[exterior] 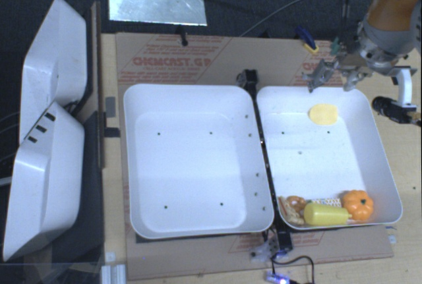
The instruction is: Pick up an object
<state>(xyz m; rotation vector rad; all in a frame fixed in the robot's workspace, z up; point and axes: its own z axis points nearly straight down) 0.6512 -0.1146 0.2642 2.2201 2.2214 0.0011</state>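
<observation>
Gripper (336, 78) poised over the far edge of the right bin (382, 164), fingers apart, nothing between them. Yellow disc (324, 114) just below it in that bin. Along the near wall: pumpkin (358, 203), yellow bottle (324, 214), pretzel (292, 205).
</observation>
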